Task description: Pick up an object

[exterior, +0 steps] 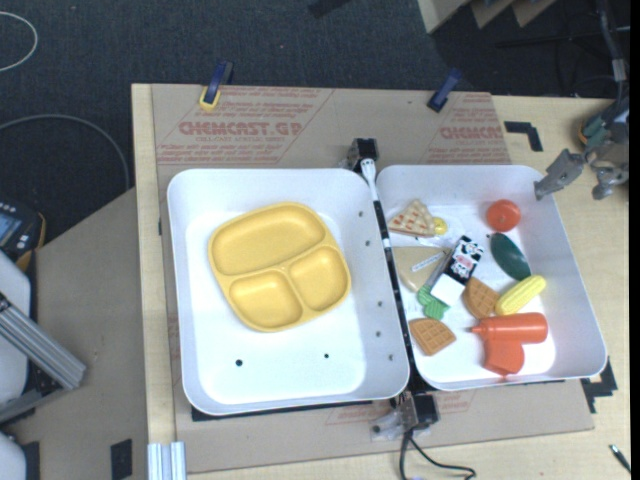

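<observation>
The right bin (570,268) holds several toy foods: a pizza slice (417,220), a red ball (504,214), a dark green piece (510,256), a black-and-white cow-patterned box (463,259), a yellow corn cob (521,292), a brown waffle (480,296), an orange waffle (432,336) and a red-orange piece (510,334). My gripper (580,180) hangs over the bin's far right corner, beyond the red ball. Its fingers are spread open with nothing between them.
The left bin (190,298) carries a yellow divided plate (280,266). A small green block (437,293) lies beside the cow box. Both bins rest on a cardboard sheet (300,118) fixed with clamps (212,88) at the back.
</observation>
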`<action>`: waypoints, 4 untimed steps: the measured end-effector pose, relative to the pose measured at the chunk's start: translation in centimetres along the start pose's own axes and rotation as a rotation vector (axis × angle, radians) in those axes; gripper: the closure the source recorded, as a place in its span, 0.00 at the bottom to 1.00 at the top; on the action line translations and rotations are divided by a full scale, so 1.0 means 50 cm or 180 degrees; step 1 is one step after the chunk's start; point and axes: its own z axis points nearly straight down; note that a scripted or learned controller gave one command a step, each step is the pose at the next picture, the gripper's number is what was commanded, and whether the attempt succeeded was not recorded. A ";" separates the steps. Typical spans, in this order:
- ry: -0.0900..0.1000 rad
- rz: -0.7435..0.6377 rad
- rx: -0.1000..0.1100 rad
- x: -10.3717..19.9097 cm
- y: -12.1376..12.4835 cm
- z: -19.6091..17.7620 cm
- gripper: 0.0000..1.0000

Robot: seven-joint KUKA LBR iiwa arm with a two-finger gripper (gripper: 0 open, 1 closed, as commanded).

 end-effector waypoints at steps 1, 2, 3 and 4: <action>0.0004 0.0001 0.0013 0.002 0.005 0.125 0.00; 0.0005 -0.0001 0.0014 0.011 0.007 0.250 0.00; 0.0008 0.0002 0.0014 0.003 0.003 0.338 0.00; 0.0020 -0.0007 0.0002 0.010 0.007 0.373 0.00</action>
